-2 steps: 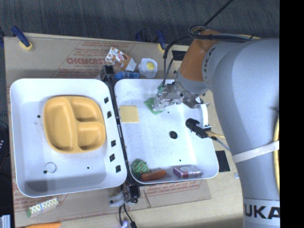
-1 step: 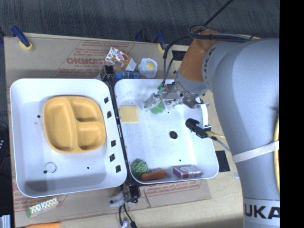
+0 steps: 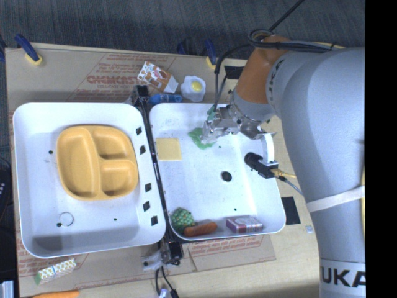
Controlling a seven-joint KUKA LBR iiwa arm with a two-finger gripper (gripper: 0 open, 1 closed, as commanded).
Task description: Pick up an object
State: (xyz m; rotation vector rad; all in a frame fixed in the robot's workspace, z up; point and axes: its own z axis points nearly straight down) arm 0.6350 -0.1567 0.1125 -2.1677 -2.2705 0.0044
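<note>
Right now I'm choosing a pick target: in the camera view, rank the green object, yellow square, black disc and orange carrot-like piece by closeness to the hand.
1. Green object, right at the hand, upper part of the right bin.
2. Black disc, bin's middle, and yellow square, by the bin's left wall: too close to call.
3. Orange carrot-like piece, bottom edge, farthest.

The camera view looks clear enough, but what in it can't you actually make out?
- Gripper: too small and cluttered to tell whether it grips the green item beneath it.
- Right bin: its far right corner is hidden behind the arm.
- Small box: label too small to read.
- Orange item: cut off by the bottom edge.
</note>
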